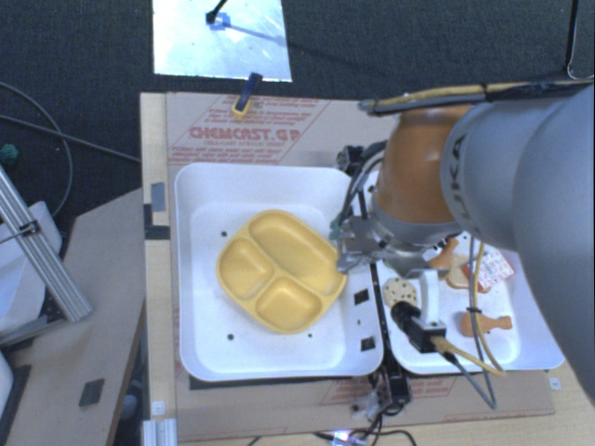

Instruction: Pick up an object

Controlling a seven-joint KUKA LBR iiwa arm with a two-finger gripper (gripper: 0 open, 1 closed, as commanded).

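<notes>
A yellow divided plate (281, 270) is lying in the left bin (200, 347), with bare floor showing toward that bin's near and left edges. The gripper (351, 249) is hovering at the plate's right rim; its state is unreadable.

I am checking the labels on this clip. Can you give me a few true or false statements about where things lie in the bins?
1. A yellow divided plate lies in the left bin. True.
2. The plate has five compartments. False: it has three.
3. A brown cookie-like piece lies in the right bin. True.
4. The plate stands on its edge. False: it lies flat, open side up.
5. The arm reaches in from the view's left. False: it comes from the right.
</notes>
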